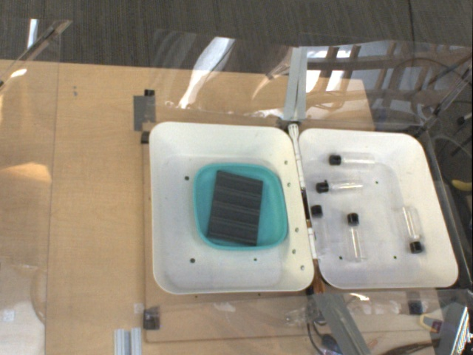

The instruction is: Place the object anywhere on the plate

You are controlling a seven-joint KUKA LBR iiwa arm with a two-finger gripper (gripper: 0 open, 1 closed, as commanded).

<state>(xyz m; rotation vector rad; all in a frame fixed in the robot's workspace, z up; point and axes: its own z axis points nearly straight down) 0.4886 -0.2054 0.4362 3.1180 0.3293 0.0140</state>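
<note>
Plate (202, 198), teal and square with rounded corners, sits in the middle of the left bin (170, 261). On the plate lies the block (235, 208), dark and ribbed, tilted a little, its lower edge close to the plate's near rim. Right of the plate, across the seam between the bins, the right bin (436, 266) holds five clear tubes (356, 242) with black caps, scattered apart from one another. Whether the claw is open or closed cannot be told.
</note>
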